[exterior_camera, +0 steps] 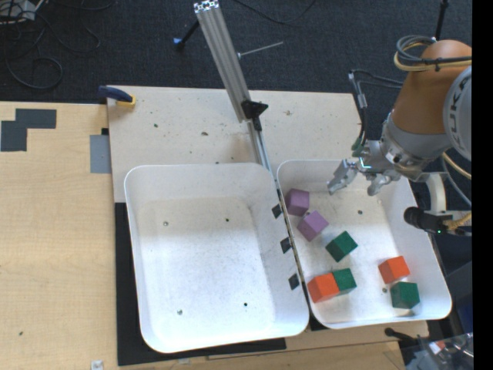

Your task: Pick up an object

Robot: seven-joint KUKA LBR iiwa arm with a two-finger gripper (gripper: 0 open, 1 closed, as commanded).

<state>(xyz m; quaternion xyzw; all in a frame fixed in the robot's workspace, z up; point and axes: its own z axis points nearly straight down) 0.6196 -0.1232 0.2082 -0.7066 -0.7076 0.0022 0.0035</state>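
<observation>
worktop (pixel 185 122) carries two white bins side by side. left bin (pixel 146 206); right bin (pixel 431 284) holds the blocks: two purple blocks (pixel 298 201), three green blocks (pixel 341 246), two orange blocks (pixel 323 287). arm (pixel 427 99) reaches over right bin's far end. hand (pixel 359 180) fingers spread wide, nothing between them, above the bin floor, near the purple blocks.

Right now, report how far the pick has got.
Nothing is done yet: all seven small cubes lie in the right shallow white bin. The end effector hangs open over that bin's far end, with nothing between its fingers; the nearest is a purple cube. Descent, grasp and lift are all left.
</observation>
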